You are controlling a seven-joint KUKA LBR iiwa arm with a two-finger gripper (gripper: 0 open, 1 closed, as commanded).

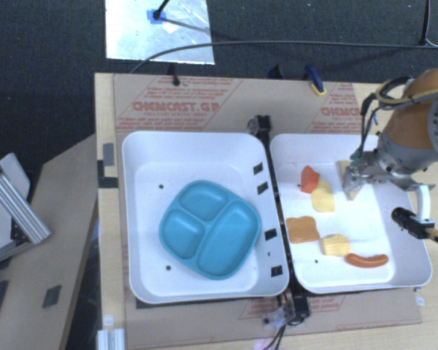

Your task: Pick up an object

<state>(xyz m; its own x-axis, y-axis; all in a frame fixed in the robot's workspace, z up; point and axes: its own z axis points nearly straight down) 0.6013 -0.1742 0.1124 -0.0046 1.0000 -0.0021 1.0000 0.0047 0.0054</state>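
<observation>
My gripper (352,183) hangs low over the right-hand white bin (405,268), in its upper right part, with my grey wrist and the orange band above it reaching in from the right. Whether it is clenched or released I cannot tell from this slant — the tip is too small and blurred, and nothing is visibly caught in it.

Taking the gripper as my landmark: just to its left and a little lower lies a pale yellow piece of toy food (323,197), near but apart from the tip. Left of the gripper, touching that yellow piece at its upper left corner, sits a small orange-red piece (309,179). Further below and to the left is a tan slice like toast (302,229), and below the gripper, well apart, a yellow block (335,245) lies beside a red-orange sausage (366,260) near the bin's lower wall.

Far left of the gripper, in the other white bin (150,159), rests a blue divided plate (209,228) — three compartments, lying flat.

Both bins stand on a brown board (168,100) printed with red lettering, above and left of the gripper.
</observation>
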